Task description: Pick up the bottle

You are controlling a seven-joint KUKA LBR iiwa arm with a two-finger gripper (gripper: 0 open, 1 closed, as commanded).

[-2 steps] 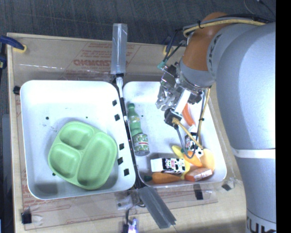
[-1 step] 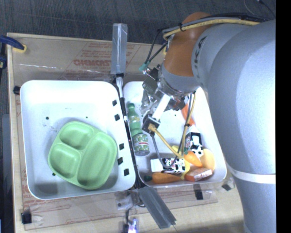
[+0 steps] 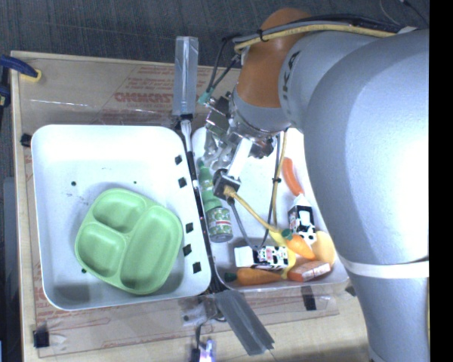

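Note:
A green bottle [image 3: 217,216] with a pale label lies in the right bin [image 3: 225,280], tight against its left wall, neck pointing toward the back. My gripper [image 3: 210,155] hangs over the bin's back left corner, directly above the bottle's neck end. The wrist and its fittings hide the fingertips, and I cannot see whether anything touches the bottle.
A green divided plate [image 3: 128,240] lies in the left bin [image 3: 53,145]. In the right bin are an orange carrot [image 3: 290,175], another carrot [image 3: 258,276], a white box [image 3: 261,256], a black-and-white piece [image 3: 303,219] and orange-yellow toys [image 3: 318,247] along the front right.

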